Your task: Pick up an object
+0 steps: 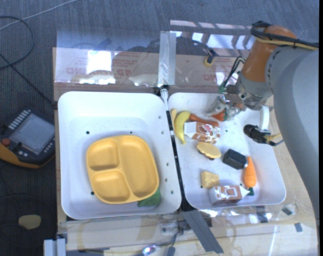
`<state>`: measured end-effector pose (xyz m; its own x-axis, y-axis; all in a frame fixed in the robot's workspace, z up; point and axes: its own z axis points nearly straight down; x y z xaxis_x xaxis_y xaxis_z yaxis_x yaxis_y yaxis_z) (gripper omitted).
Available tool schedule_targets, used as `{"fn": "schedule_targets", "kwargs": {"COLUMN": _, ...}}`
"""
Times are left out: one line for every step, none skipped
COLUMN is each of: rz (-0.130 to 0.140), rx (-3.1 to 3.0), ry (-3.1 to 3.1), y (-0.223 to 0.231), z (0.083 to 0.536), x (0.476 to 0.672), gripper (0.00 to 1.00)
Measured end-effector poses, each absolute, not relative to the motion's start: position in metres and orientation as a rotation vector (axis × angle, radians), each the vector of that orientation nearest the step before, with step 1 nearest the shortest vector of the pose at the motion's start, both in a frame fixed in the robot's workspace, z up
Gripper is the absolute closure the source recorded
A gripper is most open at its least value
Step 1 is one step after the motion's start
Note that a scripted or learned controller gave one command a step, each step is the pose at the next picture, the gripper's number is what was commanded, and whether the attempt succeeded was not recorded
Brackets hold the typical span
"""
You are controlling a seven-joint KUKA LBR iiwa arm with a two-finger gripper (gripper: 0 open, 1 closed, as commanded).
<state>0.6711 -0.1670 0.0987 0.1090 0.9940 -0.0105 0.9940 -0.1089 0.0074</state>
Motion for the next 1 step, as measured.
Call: {"fn": "schedule_targets", "kwargs": {"rz": -0.005, "rx": 2.204, "ry": 2.236, "y": -0.1014, "z": 0.1910, "x": 0.6573, "gripper": 1.00}}
